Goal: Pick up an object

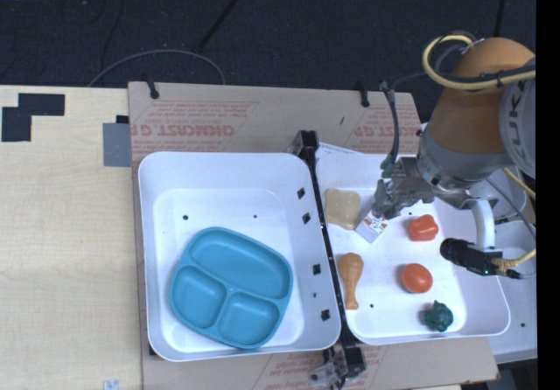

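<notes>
Tool low in right white bin, beside pale beige bread-like piece; grip state cannot be told. Red tomato-shaped toy just right.

Fixed above the bench, looking down at a slant over both white bins, moderately near.

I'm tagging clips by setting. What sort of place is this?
Likely a robotics lab bench: a robot arm over two white bins, toy food like a drumstick, and cables on dark floor.

A robotics lab: bench with white bins, cables behind.
</notes>
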